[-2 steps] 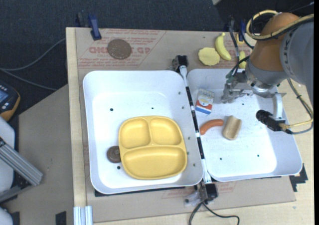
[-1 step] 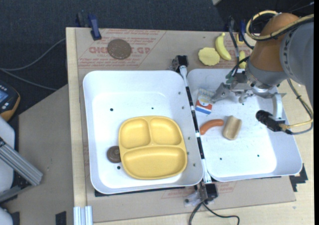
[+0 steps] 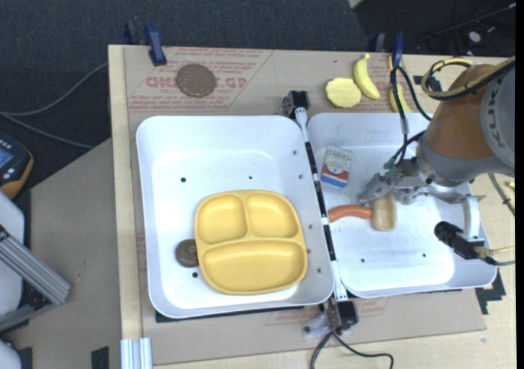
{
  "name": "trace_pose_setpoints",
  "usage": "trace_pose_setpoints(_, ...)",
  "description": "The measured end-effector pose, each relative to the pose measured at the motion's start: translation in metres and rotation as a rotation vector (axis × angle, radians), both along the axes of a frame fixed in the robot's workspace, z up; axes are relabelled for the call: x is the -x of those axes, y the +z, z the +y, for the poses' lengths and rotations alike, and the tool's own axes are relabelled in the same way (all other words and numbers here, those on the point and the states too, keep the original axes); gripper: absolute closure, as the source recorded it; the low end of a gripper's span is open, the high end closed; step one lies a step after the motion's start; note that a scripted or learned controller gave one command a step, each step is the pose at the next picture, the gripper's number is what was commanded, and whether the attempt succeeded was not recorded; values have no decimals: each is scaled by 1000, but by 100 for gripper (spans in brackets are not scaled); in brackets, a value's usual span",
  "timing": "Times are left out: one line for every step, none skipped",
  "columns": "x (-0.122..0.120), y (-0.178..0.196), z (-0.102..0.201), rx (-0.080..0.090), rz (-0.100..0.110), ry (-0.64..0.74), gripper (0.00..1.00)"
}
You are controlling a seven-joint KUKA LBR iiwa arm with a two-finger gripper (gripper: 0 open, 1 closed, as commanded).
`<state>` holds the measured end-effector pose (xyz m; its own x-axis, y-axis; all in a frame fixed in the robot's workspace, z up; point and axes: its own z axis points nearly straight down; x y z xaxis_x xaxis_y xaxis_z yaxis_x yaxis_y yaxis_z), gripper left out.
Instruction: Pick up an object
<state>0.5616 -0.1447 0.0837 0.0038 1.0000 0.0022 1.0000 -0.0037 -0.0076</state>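
Cardboard-topped bench point(image 3: 246, 81) on dark carpet, two white bins on it. The gripper point(image 3: 391, 186) is down in the right bin point(image 3: 409, 265), can't tell if it's apart or together. Just below it lies a tan-headed tool with an orange handle point(image 3: 364, 213), long axis running sideways, handle pointing left toward the yellow divided plate point(image 3: 250, 240).

Tool point(image 3: 391, 187) low in right bin point(image 3: 426, 277), above orange-handled object point(image 3: 364, 213); yellow divided plate point(image 3: 249, 241) in left bin point(image 3: 164, 187).
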Motion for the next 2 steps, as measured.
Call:
trace_pose_setpoints(-4, 11, 1, 2, -9, 2, 100)
trace_pose_setpoints(-36, 107, 77, 1, -19, 13, 100)
